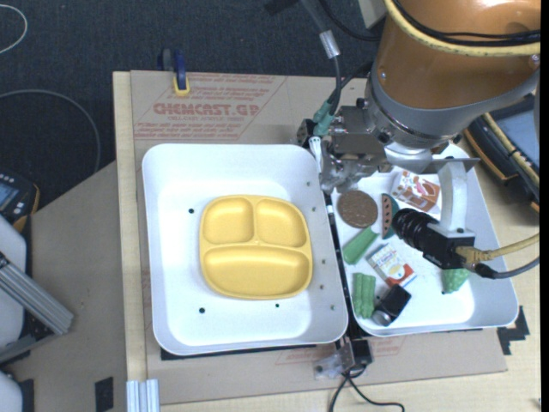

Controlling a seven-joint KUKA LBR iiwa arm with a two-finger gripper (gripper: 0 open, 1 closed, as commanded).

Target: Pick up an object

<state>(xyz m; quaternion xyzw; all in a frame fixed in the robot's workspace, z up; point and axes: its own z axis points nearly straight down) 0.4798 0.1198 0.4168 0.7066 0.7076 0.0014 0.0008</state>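
Dark carpet surrounds the desk (214, 101). Arm's jaws (336, 172), state unclear, hover at the right bin's (493, 303) ten o'clock; the descent comes next, toward the brown disc (357, 209).

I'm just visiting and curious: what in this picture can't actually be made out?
- Tool: the arm's wrist covers it in the camera view, so its grip state is unclear.
- Right bin: its far end lies under the arm.
- Small packet: print too small to read.
- Arm: cut off by the top edge.
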